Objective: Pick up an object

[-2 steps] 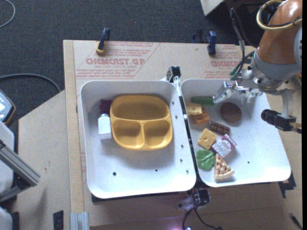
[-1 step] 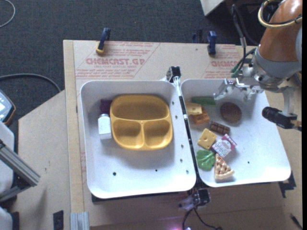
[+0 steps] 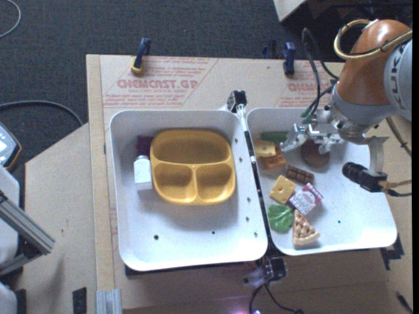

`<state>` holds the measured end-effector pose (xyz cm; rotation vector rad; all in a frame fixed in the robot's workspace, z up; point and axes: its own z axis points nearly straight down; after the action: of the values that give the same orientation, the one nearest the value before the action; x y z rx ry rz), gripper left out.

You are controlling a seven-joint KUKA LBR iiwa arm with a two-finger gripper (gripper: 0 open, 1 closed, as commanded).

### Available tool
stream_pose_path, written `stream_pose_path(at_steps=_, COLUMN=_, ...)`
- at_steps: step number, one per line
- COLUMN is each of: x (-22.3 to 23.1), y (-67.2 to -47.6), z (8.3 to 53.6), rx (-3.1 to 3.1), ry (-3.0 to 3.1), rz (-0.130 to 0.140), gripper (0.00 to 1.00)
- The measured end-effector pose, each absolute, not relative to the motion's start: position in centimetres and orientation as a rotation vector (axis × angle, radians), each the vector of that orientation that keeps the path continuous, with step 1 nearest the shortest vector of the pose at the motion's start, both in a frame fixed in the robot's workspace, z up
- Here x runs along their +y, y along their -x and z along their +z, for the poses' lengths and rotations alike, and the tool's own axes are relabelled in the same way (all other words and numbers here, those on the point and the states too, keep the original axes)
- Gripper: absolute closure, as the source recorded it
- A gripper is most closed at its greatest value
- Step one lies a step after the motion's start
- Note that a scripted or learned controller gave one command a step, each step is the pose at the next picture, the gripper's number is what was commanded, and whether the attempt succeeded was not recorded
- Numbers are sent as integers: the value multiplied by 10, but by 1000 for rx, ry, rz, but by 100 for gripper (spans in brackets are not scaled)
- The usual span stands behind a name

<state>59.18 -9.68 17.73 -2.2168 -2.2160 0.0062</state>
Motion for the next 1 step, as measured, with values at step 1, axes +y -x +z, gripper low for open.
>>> stream_pose_path(at_steps=1, x=-100, y=-592, z=133, rx=-2216, ry=2218, rz=6, gripper=0)
